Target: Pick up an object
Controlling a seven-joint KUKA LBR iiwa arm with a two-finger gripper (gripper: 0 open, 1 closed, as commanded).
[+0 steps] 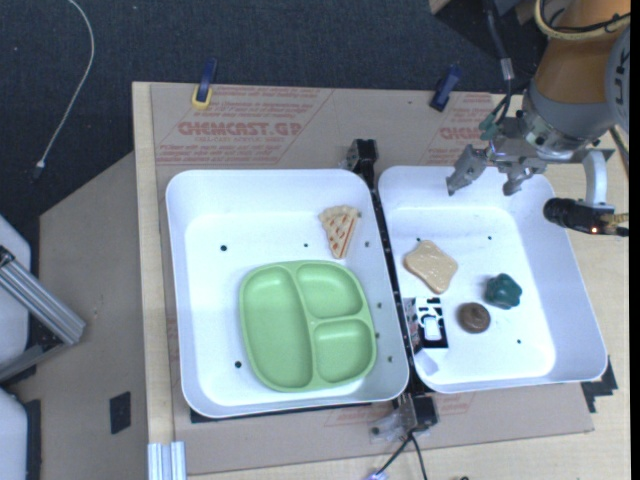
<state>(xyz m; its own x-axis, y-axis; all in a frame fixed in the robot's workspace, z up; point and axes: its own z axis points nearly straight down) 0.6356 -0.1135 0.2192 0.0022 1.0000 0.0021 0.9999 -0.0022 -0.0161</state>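
Three candidates: a tan bread-like piece [431, 264], a green lump [503, 290] and a brown round piece [474, 317] all lay in the right bin [560, 368].
Gripper: the gripper [490, 176] hung over the right bin's far edge, fingers spread apart and nothing between them. Released, no grasp.
Arm: the grey arm with its orange band [590, 8] came in over the right bin's far right corner.
Step in hand: by my reading this was the approach, with no object chosen for certain and no contact made.
Nearest target: the tan bread-like piece sat toward the left side of the right bin, near its middle, well apart from the gripper and nearer the camera than it.
Other targets: the green lump and the brown round piece lay near each other toward the bin's near right part, farther from the gripper again.
Next move: it likely called for a travel inward from the far edge, a descent over one piece, then a close. The flat tan piece could be hard to pinch.
Left bin: a green divided tray [306, 323] filled the near half of the left bin [190, 268], and a waffle-patterned wedge [340, 230] lay by its far right corner.
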